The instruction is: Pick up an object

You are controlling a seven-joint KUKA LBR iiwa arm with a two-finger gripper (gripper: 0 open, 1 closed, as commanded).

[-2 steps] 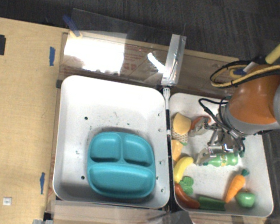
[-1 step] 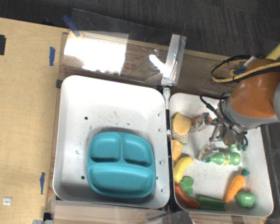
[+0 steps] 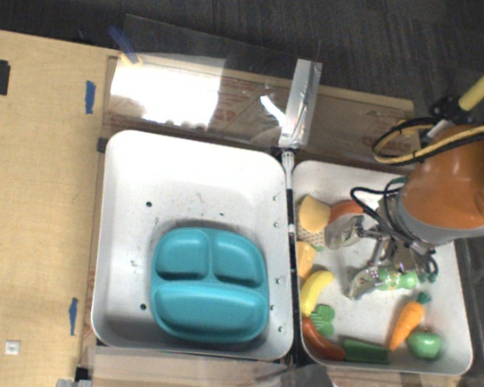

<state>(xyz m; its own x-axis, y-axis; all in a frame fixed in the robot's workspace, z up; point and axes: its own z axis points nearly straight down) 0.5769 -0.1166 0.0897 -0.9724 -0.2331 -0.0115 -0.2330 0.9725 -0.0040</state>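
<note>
The arm (image 3: 459, 189) reaches into the right bin (image 3: 464, 307) from 3 o'clock; the gripper (image 3: 373, 269) hangs low over the middle of that bin, among the toy foods; whether its fingers are apart or together I cannot tell, since the metal parts blur into one another; nothing can be confirmed as held. Judged step: the descent or the grasp itself, the lift not yet made.

The likeliest target is a small green piece (image 3: 396, 279) lying just at the gripper, at its 3 o'clock side; its long axis appears to run roughly 9 to 3 o'clock, tipped slightly up at the 3 o'clock end; which end is the head cannot be told.

Nearby items: a carrot (image 3: 406, 323) at the gripper's 5 o'clock, long axis about 1 to 7 o'clock, green top at the 1 o'clock end; a banana (image 3: 315, 289) at 8 o'clock; a cucumber (image 3: 366, 349) at 6 o'clock, lying 9 to 3.

Next move, as a judgement: close across the short width of the green piece, then rise straight, clear of the carrot. The left bin (image 3: 121, 215) holds a blue tray (image 3: 209, 284), untouched.
</note>
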